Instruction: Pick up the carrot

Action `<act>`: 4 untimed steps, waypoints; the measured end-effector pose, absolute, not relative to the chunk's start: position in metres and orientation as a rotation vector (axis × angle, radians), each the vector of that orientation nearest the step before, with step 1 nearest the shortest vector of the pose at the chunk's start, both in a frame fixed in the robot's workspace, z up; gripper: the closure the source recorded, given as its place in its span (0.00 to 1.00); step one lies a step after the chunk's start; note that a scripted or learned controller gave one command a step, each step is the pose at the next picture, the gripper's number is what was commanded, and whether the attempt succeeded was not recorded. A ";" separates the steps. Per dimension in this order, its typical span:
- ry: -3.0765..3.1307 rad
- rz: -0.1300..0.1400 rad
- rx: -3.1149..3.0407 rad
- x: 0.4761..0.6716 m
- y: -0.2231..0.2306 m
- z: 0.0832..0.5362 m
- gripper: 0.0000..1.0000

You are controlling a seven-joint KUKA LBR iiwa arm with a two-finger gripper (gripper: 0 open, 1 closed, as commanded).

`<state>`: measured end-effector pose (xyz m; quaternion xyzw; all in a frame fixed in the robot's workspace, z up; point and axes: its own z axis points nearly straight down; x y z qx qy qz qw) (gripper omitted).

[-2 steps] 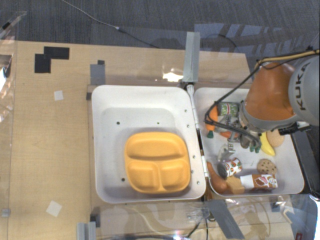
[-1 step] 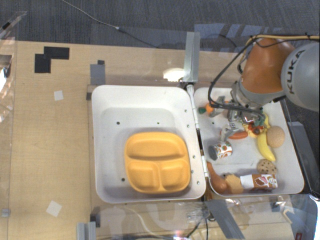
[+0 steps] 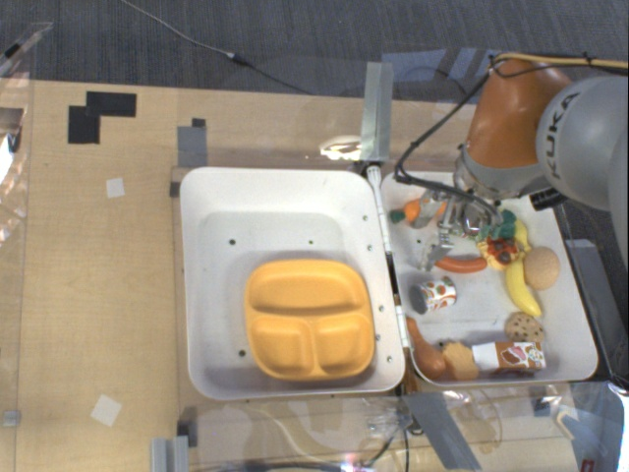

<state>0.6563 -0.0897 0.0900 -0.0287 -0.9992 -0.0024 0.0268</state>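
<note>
The carrot [image 3: 413, 207] lies in the right bin [image 3: 580, 357], close to its far left corner, just beside the wall that separates it from the left bin [image 3: 201, 293] with the yellow tray [image 3: 310, 318]. The gripper [image 3: 444, 239] hangs over the right bin, a little toward the near side of the carrot and next to a sausage [image 3: 462, 264]. Whether the fingers are parted or closed I cannot tell, and I see nothing held between them. To do this step well, I think the gripper should shift toward that far left corner, come down centred on the carrot, and keep clear of the bin wall and the sausage.
</note>
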 end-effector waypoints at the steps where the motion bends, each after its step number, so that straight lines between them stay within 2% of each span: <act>1: -3.082 -0.012 -0.083 0.656 -0.088 0.100 1.00; 2: -3.169 0.000 0.064 0.655 -0.042 0.238 1.00; 3: -3.051 -0.006 -0.762 0.593 0.047 0.185 1.00; 4: -3.085 -0.006 -0.660 0.642 0.049 0.247 1.00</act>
